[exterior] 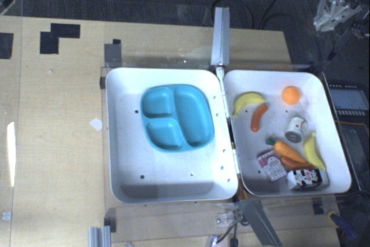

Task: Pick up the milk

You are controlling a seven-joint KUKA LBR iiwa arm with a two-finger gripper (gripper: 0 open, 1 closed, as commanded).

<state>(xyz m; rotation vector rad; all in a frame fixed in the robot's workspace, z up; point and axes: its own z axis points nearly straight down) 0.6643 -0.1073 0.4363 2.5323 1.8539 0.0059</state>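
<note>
Pale wooden worktop (52,142) carries two shallow white bins side by side, seen from above at a slant, with dark carpet beyond its far edge. Left bin (124,182) holds a blue divided tray (176,116). Right bin (332,142) holds toy food: a yellow banana (247,101) beside a small orange sausage (258,117), an orange ball (291,95), a small can on its side (295,129), a carrot (289,152), a second banana (313,151) and a flat pink packet (270,163). The milk (304,178), a small black-and-white carton, lies at the near edge of the right bin, touching the carrot's tip. The jaws (332,11) hang at the top right, well apart from both bins; whether they are open cannot be told.
</note>
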